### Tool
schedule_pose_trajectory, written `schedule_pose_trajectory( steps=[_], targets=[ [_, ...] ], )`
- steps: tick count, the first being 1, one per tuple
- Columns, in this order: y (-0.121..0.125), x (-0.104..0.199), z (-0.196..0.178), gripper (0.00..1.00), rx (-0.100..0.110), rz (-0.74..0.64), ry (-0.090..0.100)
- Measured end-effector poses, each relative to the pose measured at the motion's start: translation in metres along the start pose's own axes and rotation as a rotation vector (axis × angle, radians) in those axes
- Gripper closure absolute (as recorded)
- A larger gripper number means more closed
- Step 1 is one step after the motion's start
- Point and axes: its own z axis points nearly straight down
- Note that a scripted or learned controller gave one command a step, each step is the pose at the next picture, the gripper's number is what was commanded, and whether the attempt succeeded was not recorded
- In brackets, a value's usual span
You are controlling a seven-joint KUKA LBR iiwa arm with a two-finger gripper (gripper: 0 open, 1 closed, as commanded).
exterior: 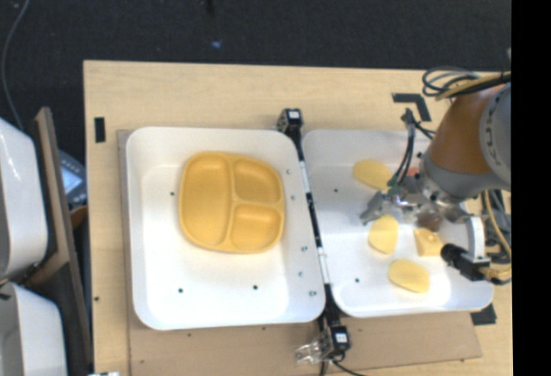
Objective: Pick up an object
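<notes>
Camera view: we are seeing four yellow pieces lying in the right bin [344, 297]: one [372, 173] near the back, one [384, 236] in the middle, a small one [427, 242] beside it, one [408, 275] nearest the front. The gripper [405, 204] is hovering above the middle piece; we cannot tell its state. A yellow tray [231, 201] is sitting in the left bin [155, 297].

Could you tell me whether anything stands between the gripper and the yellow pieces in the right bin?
Nothing visible does. The gripper hangs low inside the right bin, with one yellow piece just below it in the view, another just above, and bare white floor between. The yellow tray lies apart in the left bin.
</notes>
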Motion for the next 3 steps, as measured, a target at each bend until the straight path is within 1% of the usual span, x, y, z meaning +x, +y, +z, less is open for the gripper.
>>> schedule_pose_trajectory(
  steps=[1,2,3],
  targets=[
    [0.000,0.000,0.004,0.00,-0.005,0.000,-0.001],
    [0.000,-0.001,-0.007,1.00,-0.006,0.001,-0.001],
    [0.009,-0.003,-0.052,1.00,-0.009,-0.001,-0.002]
  ],
)
